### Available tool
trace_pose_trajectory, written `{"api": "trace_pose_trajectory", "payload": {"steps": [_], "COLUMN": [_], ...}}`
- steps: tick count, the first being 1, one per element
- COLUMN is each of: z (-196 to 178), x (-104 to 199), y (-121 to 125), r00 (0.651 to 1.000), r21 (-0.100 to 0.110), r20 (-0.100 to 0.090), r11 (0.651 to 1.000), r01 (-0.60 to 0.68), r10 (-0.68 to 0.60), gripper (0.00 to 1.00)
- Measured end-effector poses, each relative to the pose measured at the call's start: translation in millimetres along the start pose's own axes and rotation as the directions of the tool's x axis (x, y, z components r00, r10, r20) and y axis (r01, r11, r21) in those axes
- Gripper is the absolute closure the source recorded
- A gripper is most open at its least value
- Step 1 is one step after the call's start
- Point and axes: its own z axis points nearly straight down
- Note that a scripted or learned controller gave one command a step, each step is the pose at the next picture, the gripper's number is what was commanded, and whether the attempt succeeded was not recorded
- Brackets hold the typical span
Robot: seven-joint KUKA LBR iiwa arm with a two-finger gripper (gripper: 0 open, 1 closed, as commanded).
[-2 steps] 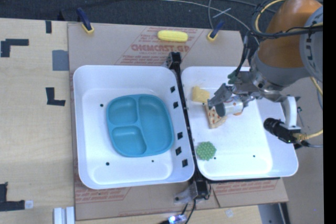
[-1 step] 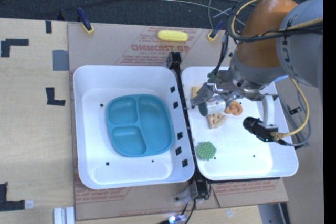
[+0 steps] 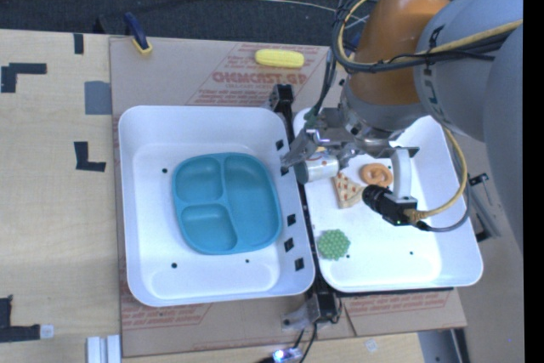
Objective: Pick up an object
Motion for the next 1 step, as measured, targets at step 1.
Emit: {"api": "trace_pose_trajectory", "payload": {"steps": [1], "z": [8.4], "x": [57.5], "y": [17.6], "r00": [1.000], "r21": [0.000], "r20": [0.000], "r11": [1.000], "r01": [0.001], "r10": [-0.001], "gripper": [1.00]}}
